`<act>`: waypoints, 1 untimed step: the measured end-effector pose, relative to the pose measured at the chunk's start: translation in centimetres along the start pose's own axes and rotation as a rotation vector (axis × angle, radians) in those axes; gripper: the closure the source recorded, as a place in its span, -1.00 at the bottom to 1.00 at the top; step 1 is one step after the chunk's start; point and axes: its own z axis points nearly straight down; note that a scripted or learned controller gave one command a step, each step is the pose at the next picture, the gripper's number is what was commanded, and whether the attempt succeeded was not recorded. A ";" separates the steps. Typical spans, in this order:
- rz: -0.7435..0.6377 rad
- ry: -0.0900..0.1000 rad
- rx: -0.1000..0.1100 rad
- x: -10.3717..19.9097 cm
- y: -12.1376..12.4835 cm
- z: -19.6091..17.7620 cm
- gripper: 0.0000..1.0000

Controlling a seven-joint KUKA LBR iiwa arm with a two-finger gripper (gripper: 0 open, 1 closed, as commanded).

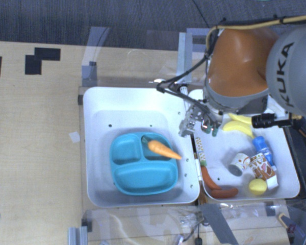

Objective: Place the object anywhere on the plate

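One carrot [163,149] lies on one blue plate [143,180], gripper [198,122] nearby

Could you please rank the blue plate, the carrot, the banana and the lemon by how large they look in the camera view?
1. blue plate
2. carrot
3. banana, partly hidden by the arm, so unsure against the carrot
4. lemon

Grey arm [290,70], black KUKA lettering, broad orange band, black cables at wrist, small metallic pincer [200,121].
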 end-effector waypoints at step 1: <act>0.000 0.000 0.000 0.0 0.0 0.0 -1.00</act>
